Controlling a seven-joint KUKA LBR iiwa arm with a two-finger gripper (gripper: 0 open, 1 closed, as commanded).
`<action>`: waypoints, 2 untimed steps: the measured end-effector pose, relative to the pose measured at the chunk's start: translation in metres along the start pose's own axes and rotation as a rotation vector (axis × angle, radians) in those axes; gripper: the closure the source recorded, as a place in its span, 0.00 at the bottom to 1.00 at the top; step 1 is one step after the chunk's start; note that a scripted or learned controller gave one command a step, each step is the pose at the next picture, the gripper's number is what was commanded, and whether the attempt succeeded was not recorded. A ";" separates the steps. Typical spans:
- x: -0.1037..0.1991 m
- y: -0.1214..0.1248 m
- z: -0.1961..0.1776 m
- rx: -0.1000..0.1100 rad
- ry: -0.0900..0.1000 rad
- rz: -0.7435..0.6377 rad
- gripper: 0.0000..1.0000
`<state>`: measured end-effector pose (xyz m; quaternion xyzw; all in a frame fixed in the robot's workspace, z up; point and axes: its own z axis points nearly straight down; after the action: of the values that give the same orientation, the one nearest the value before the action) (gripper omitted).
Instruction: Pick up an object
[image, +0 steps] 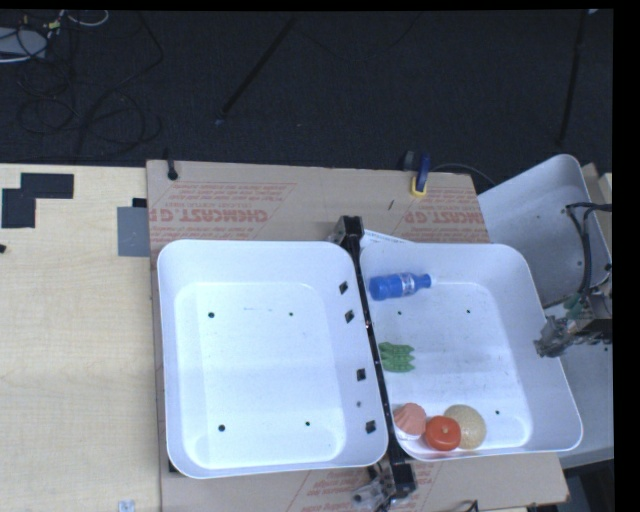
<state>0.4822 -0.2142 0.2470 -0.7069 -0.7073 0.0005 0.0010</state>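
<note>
The gripper (560, 338), its state impossible to tell, hovers at the right bin's (520, 262) outer edge, well apart from the blue bottle (399, 286) lying near the divider, probably light, stiff, slippery; best grasped mid-body.

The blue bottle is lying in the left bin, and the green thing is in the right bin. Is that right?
Not quite. The camera view shows the blue bottle lying in the right bin, near its far wall, not the left one. The green thing is in the right bin, as you said.
</note>
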 end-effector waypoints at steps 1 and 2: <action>0.000 0.000 0.000 0.001 0.000 0.001 0.00; 0.001 0.052 0.026 -0.001 -0.001 -0.001 0.00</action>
<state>0.5337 -0.2131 0.2204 -0.7064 -0.7078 0.0004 0.0006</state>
